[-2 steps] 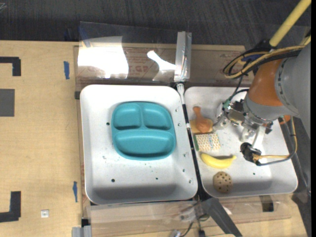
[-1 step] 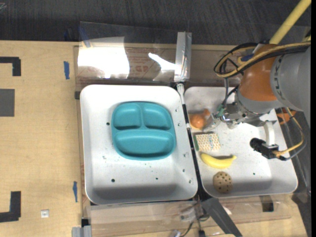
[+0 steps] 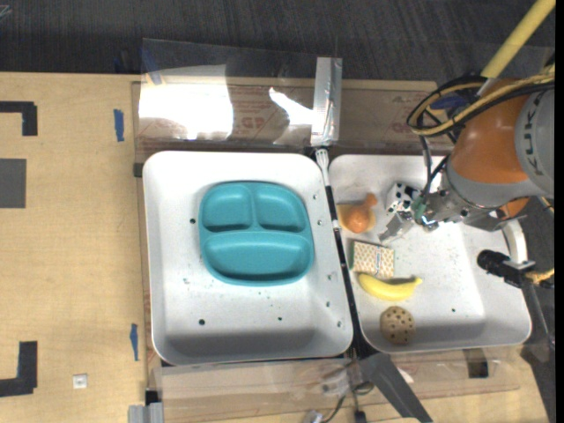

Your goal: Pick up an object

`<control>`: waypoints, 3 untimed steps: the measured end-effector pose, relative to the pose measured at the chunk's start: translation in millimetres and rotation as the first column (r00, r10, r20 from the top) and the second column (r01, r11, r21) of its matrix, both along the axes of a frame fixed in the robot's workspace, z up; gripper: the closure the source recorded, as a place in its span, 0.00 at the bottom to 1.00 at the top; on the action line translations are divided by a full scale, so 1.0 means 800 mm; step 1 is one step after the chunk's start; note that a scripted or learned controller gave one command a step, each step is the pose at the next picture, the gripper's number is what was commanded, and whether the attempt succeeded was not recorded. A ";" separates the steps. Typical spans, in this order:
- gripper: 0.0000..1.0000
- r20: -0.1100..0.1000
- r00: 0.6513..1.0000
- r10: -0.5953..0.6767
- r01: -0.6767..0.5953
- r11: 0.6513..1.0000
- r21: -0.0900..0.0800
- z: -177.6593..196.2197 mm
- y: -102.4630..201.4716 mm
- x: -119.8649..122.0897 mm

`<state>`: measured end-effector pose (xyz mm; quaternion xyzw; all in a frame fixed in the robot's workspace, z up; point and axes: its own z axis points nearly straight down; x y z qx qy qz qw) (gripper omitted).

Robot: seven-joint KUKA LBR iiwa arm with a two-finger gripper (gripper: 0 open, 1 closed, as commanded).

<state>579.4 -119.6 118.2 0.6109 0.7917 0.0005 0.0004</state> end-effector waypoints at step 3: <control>0.00 -0.007 0.991 -0.131 0.131 0.991 0.001 0.004 0.030 -0.001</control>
